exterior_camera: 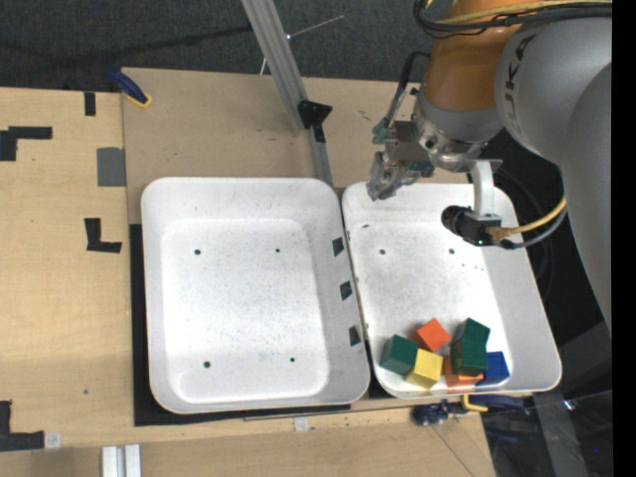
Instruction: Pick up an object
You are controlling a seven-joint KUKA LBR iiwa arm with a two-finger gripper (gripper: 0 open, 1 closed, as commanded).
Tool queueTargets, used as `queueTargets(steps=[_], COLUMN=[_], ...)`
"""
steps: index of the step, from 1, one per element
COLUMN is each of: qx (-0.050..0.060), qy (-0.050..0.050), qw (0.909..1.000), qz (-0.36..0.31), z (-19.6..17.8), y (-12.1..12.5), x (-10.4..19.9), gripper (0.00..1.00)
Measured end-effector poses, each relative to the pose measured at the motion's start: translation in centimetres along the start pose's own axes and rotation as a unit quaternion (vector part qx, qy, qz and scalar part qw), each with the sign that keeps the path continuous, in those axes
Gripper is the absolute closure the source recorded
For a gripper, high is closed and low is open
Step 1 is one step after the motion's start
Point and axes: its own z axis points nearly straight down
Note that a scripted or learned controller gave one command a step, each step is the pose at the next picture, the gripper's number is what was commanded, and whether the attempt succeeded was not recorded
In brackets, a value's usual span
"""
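Bench [60, 296]: tan surface, black tape marks on its left part. A slanted metal rail [273, 43] runs down from the top edge toward the gap between the bins.

Arm [556, 78]: grey, orange band above the wrist, comes in from the upper right and hangs over the far edge of the right bin.

Left bin [164, 202]: white, shallow, sits on a black mat, touching or nearly touching the right bin along the shared side.

Right bin [467, 266]: white, shallow. All blocks are clustered at its near end, toward the lower right corner.

Gripper [383, 185]: at the far left corner of the right bin, right at the rim, pointing down. Too small and dark to tell how far apart the fingers are; nothing is seen between them.

Blocks, near end of the right bin, packed together and touching:
- dark green block [474, 337], right side of the cluster, upper
- green block [399, 353], left edge of the cluster
- orange block [432, 334], top middle, tilted
- yellow block [427, 367], front, just beside the green block
- blue block [496, 367], right front
- a red-orange piece [460, 375], low between the yellow and blue blocks, mostly hidden

Blocks versus gripper: well apart. The gripper is at the far end of the bin, the cluster at the near end, with bare bin floor between them. No block touches the gripper.
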Motion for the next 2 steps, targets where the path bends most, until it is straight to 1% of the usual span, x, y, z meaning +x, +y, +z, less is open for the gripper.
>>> queueTargets(steps=[1, 2], qx=[0.000, 0.000], qy=[0.000, 0.000], qw=[1.0000, 1.0000], qz=[0.000, -0.001], z=[0.2, 0.4], y=[-2.0, -4.4], x=[4.0, 9.3], gripper=[1.00, 1.00])
